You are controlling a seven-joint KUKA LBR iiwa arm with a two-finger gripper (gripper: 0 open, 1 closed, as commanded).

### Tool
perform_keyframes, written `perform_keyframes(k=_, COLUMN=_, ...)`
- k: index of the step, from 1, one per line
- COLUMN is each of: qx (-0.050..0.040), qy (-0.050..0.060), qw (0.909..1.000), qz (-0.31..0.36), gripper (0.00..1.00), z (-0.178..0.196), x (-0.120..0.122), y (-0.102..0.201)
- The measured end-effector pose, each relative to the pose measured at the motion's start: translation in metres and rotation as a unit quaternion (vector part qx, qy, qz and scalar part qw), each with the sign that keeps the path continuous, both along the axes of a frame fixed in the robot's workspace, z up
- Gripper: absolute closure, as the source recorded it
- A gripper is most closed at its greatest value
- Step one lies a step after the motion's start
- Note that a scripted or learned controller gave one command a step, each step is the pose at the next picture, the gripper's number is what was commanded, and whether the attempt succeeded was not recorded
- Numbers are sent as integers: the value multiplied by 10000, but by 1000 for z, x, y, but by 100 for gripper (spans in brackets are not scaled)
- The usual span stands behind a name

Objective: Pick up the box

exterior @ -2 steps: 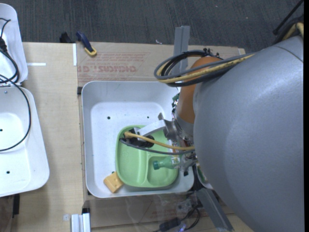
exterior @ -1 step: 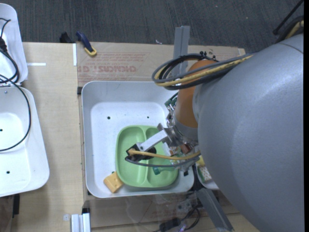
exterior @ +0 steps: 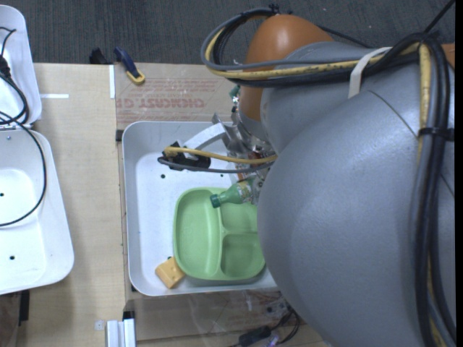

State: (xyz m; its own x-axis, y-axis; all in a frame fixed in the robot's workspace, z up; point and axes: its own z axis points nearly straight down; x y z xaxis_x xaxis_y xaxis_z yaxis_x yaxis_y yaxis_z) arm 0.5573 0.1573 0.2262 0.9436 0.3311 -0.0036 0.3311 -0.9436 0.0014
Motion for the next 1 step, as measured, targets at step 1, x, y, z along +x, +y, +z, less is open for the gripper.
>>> perform_keyframes(k=1, qx=-1, qy=-3, qw=10000, qz=1, gripper=0, z=0, x=0, y=0)
